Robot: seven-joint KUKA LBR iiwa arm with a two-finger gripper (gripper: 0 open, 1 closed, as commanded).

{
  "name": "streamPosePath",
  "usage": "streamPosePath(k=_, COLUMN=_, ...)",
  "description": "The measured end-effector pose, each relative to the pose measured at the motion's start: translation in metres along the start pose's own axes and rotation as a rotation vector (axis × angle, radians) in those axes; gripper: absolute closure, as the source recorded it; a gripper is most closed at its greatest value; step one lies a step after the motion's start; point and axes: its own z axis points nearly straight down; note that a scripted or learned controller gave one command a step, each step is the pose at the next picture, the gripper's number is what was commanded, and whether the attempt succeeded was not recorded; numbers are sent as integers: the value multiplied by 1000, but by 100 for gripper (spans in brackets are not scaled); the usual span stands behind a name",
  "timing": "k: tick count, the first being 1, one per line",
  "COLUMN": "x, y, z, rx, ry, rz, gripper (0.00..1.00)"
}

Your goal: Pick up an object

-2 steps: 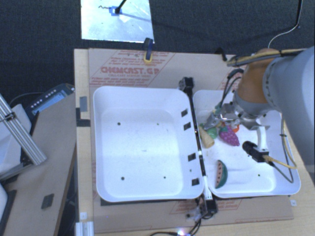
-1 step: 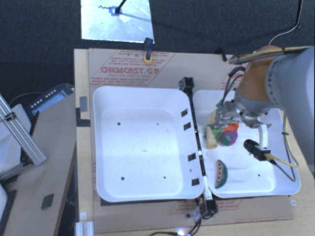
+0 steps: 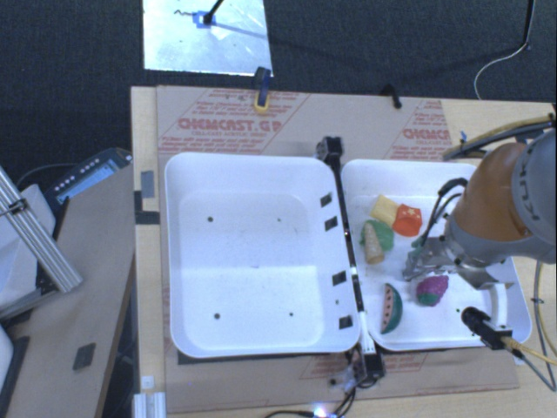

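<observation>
Two white bins side by side on the table point(image 3: 218, 111). Left bin point(image 3: 252, 255) has nothing in it. Right bin point(image 3: 435, 251) holds the toys: yellow block point(image 3: 384, 207) touching a red-orange piece point(image 3: 407, 220), corn-like piece point(image 3: 375, 241) just below them, watermelon slice point(image 3: 391, 308) near the front wall, purple toy point(image 3: 432, 289) to its right. Arm point(image 3: 505, 203) reaches in from the right; gripper point(image 3: 423, 259) sits low, just above the purple toy. Finger opening: can't tell, and nothing visibly held.
</observation>
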Motion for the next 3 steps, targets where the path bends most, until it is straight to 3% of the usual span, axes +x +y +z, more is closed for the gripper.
streamPosePath(k=1, x=38, y=51, z=-5, rx=-13, ry=-1, rz=-13, gripper=100)
streamPosePath(k=2, x=74, y=74, z=-268, rx=-27, ry=-2, rz=-13, gripper=100)
streamPosePath(k=3, x=80, y=117, z=-313, rx=-19, ry=-2, rz=-12, gripper=100)
